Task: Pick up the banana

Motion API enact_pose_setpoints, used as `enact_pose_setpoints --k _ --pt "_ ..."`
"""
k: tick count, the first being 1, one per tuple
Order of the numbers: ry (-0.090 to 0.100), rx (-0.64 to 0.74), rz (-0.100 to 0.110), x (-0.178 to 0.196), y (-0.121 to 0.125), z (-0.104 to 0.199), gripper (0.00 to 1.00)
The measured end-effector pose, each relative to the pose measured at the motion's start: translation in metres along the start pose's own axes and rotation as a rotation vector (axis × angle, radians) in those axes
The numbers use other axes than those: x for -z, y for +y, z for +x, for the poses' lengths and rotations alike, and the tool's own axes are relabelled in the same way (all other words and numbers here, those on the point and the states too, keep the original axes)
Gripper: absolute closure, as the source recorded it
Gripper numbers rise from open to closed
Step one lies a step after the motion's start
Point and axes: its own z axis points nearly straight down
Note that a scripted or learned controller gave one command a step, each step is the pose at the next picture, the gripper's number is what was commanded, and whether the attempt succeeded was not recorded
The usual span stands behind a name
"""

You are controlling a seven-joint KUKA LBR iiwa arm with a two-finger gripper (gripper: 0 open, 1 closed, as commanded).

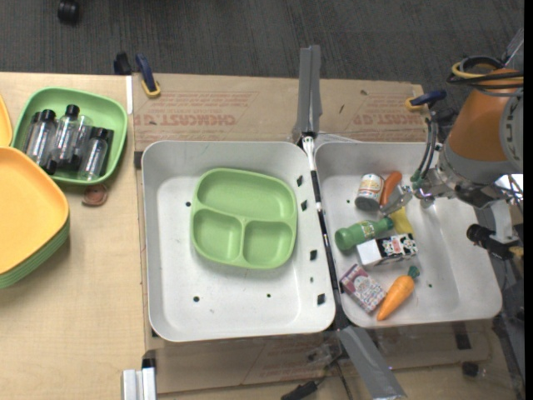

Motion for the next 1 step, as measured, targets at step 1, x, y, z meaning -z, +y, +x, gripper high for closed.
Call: enact_pose_setpoints --k 1 --pt "-0.001 -0.004 -0.001 0.0092 -0.0004 -0.0013 1.00"
